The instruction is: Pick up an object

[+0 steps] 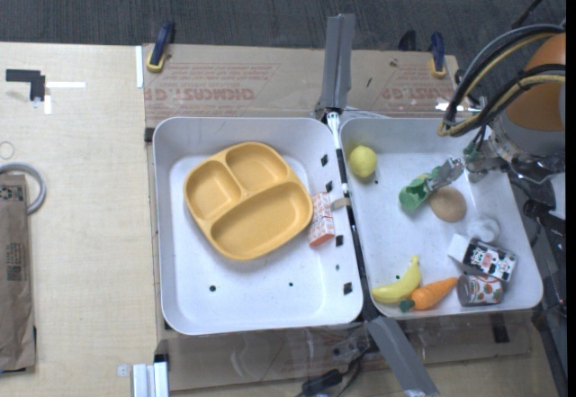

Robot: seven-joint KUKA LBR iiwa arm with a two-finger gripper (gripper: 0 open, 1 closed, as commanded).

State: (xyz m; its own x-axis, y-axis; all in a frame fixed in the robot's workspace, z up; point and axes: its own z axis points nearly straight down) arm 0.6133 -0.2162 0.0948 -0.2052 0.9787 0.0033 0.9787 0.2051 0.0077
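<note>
Green toy [416, 193], perhaps between gripper [447, 175] fingers, right bin [526, 247]

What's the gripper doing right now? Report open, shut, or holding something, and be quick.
Gripper: over the right bin, reaching down at the green object beside the brown potato-like item. Open or shut, and whether it holds anything: cannot be told.
</note>
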